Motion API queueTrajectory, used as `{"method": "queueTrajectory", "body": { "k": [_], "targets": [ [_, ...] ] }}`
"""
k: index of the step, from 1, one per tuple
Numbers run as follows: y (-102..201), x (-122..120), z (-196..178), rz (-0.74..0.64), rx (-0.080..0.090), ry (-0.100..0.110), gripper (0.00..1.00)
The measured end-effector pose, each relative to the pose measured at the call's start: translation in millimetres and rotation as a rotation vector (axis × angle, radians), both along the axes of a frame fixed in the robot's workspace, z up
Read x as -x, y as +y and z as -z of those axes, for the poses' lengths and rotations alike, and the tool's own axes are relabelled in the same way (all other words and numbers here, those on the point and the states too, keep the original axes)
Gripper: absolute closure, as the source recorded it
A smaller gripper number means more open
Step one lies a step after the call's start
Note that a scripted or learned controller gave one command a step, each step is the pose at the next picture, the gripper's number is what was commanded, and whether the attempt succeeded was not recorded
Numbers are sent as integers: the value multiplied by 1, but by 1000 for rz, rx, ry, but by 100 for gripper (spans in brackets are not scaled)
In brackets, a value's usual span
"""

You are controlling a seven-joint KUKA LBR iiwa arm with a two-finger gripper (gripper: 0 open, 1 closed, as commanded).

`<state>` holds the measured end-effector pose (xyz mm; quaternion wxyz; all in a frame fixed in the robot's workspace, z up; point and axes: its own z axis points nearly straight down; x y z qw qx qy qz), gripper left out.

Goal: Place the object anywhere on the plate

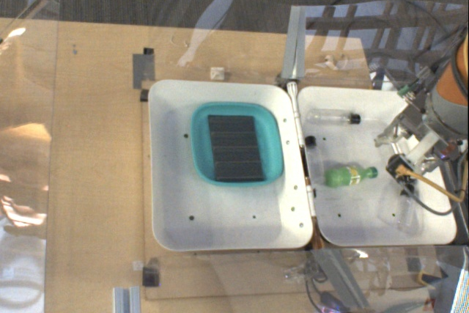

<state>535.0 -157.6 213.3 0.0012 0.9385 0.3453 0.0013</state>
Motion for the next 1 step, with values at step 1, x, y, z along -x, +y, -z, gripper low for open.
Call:
{"method": "queueTrajectory", "body": {
  "k": [1],
  "targets": [
    [2, -2, -10, -10, 0, -2, 100]
  ]
}}
